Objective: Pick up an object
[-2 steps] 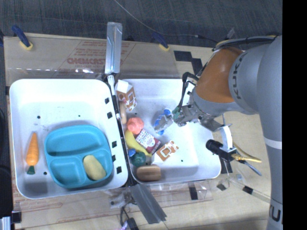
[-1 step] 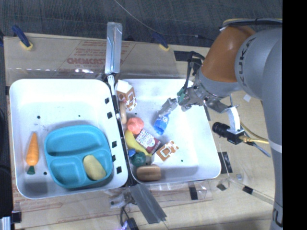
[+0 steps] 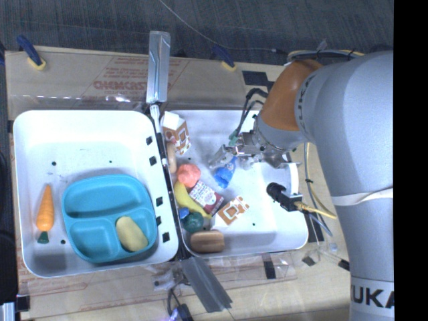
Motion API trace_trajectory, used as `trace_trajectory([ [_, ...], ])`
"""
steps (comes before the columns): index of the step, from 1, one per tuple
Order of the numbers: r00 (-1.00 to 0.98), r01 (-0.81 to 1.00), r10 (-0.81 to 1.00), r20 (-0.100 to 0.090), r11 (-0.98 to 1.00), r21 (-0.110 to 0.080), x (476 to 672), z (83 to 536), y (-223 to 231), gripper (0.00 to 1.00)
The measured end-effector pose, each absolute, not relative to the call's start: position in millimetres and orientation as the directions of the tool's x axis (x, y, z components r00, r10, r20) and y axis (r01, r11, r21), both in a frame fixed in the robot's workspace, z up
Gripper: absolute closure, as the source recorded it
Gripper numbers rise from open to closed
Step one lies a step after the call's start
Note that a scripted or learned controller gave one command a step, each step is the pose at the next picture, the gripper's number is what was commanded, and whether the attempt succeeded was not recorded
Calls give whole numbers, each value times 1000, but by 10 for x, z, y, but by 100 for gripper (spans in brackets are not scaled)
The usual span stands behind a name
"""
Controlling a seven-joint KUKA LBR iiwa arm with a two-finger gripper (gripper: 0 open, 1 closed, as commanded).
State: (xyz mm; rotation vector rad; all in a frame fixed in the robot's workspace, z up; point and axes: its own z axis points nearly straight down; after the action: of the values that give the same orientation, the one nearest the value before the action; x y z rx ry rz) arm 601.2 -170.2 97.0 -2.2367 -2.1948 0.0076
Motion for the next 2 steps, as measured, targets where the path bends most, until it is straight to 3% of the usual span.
trace_trajectory([
  [1, 13, 1000, 1000, 3, -13, -5, 6034, 1095, -1691, 100],
  [2, 294, 956, 956, 0, -294, -1, 5947, 1425, -1809, 100],
])
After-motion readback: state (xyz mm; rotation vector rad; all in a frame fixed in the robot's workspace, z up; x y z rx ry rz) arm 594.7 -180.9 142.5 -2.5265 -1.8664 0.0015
